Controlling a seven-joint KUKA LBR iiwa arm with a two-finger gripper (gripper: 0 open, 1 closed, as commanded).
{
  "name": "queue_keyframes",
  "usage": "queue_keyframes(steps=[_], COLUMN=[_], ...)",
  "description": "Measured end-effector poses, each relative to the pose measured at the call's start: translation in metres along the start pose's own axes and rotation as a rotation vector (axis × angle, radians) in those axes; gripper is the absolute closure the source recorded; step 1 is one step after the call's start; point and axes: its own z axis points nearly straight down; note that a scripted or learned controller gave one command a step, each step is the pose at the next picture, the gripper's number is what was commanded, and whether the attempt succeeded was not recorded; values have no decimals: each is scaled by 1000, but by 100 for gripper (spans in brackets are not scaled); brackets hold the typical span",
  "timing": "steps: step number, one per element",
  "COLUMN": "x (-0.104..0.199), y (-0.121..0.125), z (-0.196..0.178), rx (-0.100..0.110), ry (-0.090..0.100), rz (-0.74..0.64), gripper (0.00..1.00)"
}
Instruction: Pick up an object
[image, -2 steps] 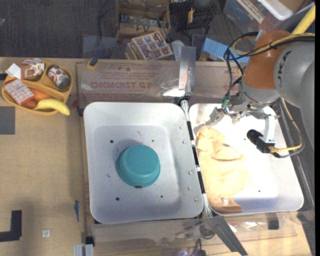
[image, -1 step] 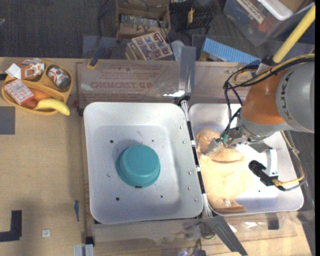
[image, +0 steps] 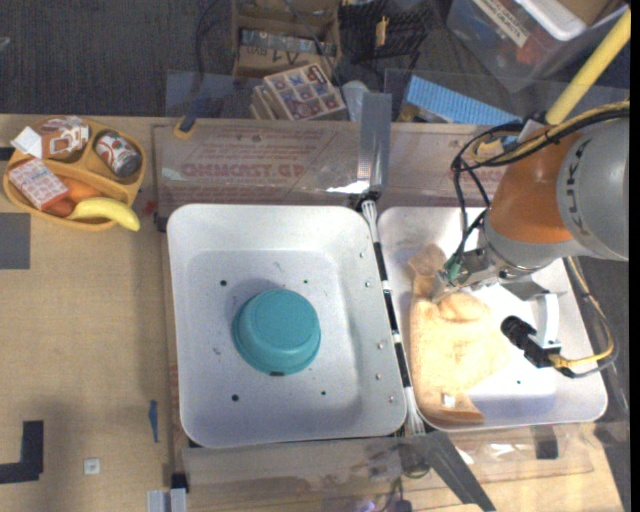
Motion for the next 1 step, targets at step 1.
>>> queue_keyframes(steps=[1], x=[0], y=[0], z=[0], rx=[0], ry=[0], rz=[0], gripper=[0])
